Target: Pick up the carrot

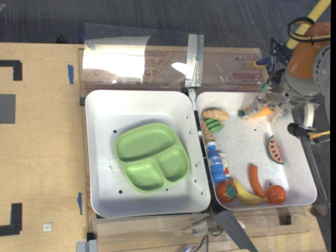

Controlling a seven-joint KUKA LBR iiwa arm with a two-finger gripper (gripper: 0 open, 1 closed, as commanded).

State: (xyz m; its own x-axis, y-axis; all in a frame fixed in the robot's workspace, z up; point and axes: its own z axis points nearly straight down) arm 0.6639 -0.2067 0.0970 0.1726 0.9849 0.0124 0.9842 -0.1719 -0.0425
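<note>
The tabletop (37, 140) is pale wood and carries two shallow white bins side by side. The left bin (100, 109) fills the middle of the frame and holds a green divided plate (152, 156) with three compartments. The right bin (294, 177) sits at the right of the frame, touching the left one along a shared edge. The grey arm (310, 51) with its orange band comes in at the upper right, and its end effector (261, 108) hangs over the upper part of the right bin near an orange blur; whether it is spread or pressed together cannot be told. Along the right bin's left wall lie a bread roll (216, 114), a green item (212, 124) and a blue bottle (215, 161). A watermelon slice (274, 149) lies at mid right. The carrot (254, 179) lies in the lower part, tilted, well apart from the end effector, with a banana (245, 192) just beside it and a tomato (276, 193) and a strawberry (227, 191) to either side.
</note>
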